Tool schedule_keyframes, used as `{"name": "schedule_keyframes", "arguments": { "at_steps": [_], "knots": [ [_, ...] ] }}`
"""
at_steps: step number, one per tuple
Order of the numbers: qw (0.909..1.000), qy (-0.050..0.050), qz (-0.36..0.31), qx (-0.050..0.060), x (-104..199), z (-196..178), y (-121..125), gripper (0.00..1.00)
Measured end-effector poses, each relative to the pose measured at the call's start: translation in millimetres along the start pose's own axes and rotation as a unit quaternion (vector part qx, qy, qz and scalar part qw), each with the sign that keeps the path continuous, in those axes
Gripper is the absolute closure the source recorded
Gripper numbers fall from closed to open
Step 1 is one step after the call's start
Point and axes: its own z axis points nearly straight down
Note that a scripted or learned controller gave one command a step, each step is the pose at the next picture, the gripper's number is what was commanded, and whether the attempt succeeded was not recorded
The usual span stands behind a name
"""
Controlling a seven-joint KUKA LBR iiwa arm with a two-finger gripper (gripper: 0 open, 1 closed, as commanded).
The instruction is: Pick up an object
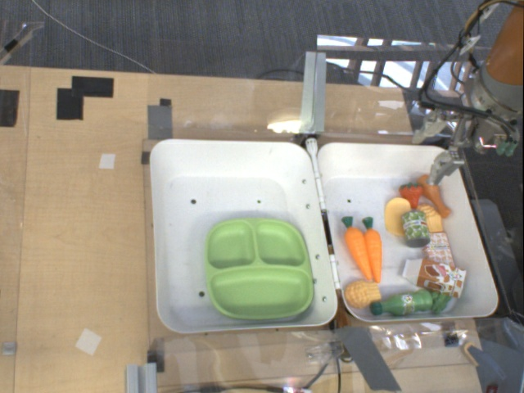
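Observation:
The right bin [360,166] holds several toy foods. Two orange carrots [364,250] lie side by side near its middle, with a yellow corn cob [363,291] and a green bottle [409,303] along the front wall. A printed carton [440,270] lies at the right, and a green can [416,228] sits beside a yellow piece [396,214]. A red and orange piece [424,195] lies farthest back. My gripper [444,167] hangs over the bin's back right corner, just above and behind that red and orange piece, with nothing seen in it.
The left bin [188,170] holds a green divided plate [258,267] toward its front. A metal post [314,92] stands behind the wall between the bins. The arm [491,80] and its cables occupy the upper right.

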Motion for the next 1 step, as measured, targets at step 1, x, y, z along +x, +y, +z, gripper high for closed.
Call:
{"name": "schedule_keyframes", "arguments": {
  "at_steps": [1],
  "knots": [
    [0.9999, 0.007, -0.011, -0.002, -6.4, 146.0, 12.9, 0.00]
  ]
}}
